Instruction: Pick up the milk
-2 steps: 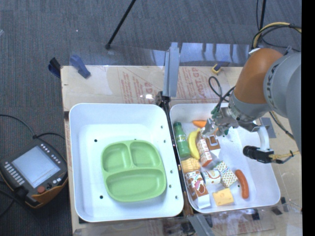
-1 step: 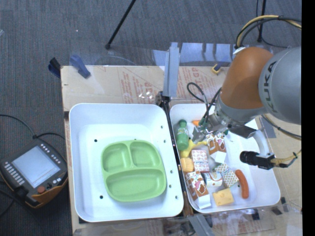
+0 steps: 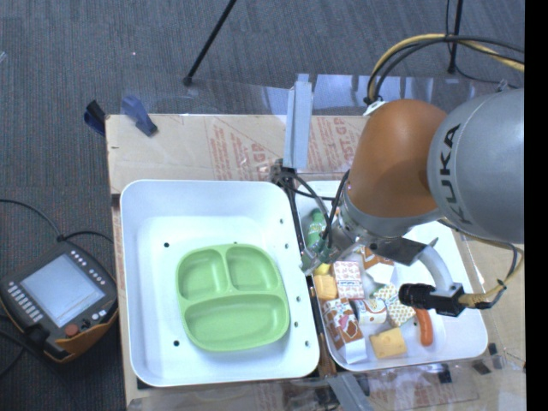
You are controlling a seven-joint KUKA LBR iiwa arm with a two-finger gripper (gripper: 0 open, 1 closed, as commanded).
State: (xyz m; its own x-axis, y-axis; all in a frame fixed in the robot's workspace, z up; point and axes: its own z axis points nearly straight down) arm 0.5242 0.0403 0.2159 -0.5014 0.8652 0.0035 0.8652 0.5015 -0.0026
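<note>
A green divided plate (image 3: 233,298) lies in the left bin (image 3: 145,221). Left of that bin, on the floor, sits a handheld controller (image 3: 58,302).

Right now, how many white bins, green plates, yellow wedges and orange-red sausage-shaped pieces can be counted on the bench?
Shallow white plastic bins: 2
Green divided plastic plate: 1
Yellow cheese-like wedge: 1
Orange-red sausage-shaped piece: 1
Total: 5

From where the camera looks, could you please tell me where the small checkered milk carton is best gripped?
I'd grip the small red-and-white checkered milk carton across its flat sides, coming from above. It lies crowded among other toy foods in the right white bin, so its sides look hard to reach from beside it.
</note>
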